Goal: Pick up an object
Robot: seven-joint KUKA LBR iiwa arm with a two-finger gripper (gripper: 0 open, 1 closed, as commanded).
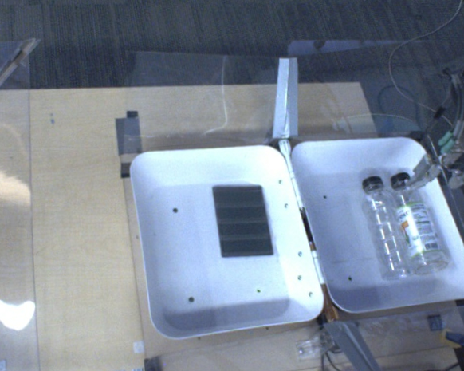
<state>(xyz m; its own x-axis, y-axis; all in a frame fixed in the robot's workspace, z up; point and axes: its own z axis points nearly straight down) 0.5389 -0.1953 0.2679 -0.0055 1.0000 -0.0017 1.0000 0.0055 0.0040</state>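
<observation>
Two clear plastic bottles with black caps lie side by side in the right bin, caps toward the far rim. The left bottle is plain and the right bottle carries a white label. A flat black ribbed rectangular pad lies in the middle of the left bin. My gripper hangs at the far right corner of the right bin, just right of the labelled bottle's cap and partly cut off by the frame edge. It holds nothing that I can see.
A metal divider bar rises from the gap between the bins at the back. Clear panels stand on the wooden bench to the left and behind. Cables and clamps sit by the front right corner.
</observation>
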